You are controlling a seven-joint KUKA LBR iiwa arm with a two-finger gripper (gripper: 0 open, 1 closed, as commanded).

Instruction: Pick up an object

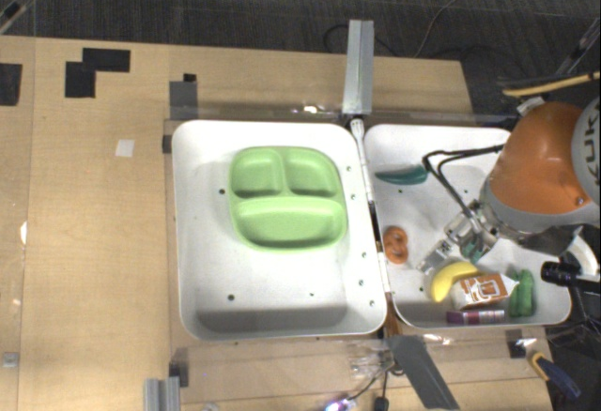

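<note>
**Over two bins: arm above banana**

Left bin (202,212): green tray (286,196), centre. Right bin (427,142): teal item (404,175) at 11 o'clock, orange item (396,245) at 8, banana (451,279) at 6 beside carton (485,290), marker (474,313), green item (523,294). Gripper (460,245) just above banana, grip state unreadable.

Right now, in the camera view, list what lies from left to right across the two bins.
green divided tray in the left bin → orange round thing in the right bin → yellow banana, with the hand just above it → green object at the far right.
</note>
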